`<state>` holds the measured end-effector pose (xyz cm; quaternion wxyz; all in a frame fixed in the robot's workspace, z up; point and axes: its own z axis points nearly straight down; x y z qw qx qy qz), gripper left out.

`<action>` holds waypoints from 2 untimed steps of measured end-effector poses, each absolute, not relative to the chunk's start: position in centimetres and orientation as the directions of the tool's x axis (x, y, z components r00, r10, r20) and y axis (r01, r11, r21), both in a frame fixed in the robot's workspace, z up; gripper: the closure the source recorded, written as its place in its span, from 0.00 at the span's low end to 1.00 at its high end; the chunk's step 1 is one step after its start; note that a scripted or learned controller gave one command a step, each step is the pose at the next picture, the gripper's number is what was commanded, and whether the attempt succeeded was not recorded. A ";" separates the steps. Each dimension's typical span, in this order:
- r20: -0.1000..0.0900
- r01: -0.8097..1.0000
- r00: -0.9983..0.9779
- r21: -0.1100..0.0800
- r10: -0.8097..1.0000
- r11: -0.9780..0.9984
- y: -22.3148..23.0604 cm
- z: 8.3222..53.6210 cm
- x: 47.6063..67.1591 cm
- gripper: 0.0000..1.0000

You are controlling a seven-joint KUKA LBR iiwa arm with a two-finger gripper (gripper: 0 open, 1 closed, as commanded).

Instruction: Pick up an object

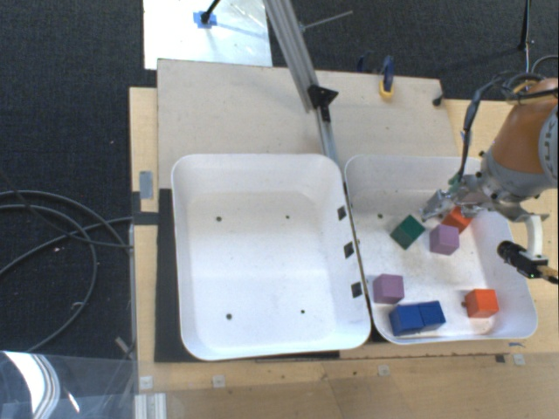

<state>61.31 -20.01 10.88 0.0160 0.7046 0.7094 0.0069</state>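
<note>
Right bin [515,326] holds all the blocks, and the blue block [417,318] at its near edge is the biggest. They look like light, stiff cubes, so I'd pinch across two flat sides. The gripper [447,206] hovers over the small orange block [455,219]; can't tell its opening or whether it has anything.

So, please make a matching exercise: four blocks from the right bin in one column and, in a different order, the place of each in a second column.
Column one:
1. green block
2. blue block
3. orange block
4. purple block

Column two:
A. near the bin's lower right corner
B. just left of the gripper
C. at the bin's front edge, left of the orange one
D. just above the blue one

Pairs: 1-B, 2-C, 3-A, 4-D
</note>
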 end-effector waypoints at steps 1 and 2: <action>-0.013 0.999 -0.006 0.032 1.000 0.006 -20.1 10.9 61.3 0.00; -0.003 1.000 -0.009 0.015 1.000 0.009 -17.8 19.9 67.6 0.00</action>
